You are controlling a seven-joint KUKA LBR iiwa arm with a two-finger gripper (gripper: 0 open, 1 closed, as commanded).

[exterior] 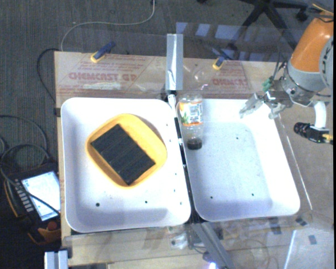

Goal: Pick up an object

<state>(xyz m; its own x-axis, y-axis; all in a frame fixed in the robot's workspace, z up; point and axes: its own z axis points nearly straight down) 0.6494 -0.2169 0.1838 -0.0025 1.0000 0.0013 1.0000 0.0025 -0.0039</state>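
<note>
A clear plastic bottle (191, 119) with a colourful label and a dark cap lies at the far left edge of the right bin (243, 175), cap pointing toward me. In the left bin (81, 200) rests a yellow dish holding a black ribbed sponge (124, 153). My gripper (260, 105) hangs over the right bin's far right corner, well to the right of the bottle, with its pale fingers spread apart and nothing between them.
A metal divider post (173, 66) stands behind the gap between the bins. Two clamps with yellow handles (102, 51) sit on the back board. A tablet (36, 194) and cables lie on the floor to the left.
</note>
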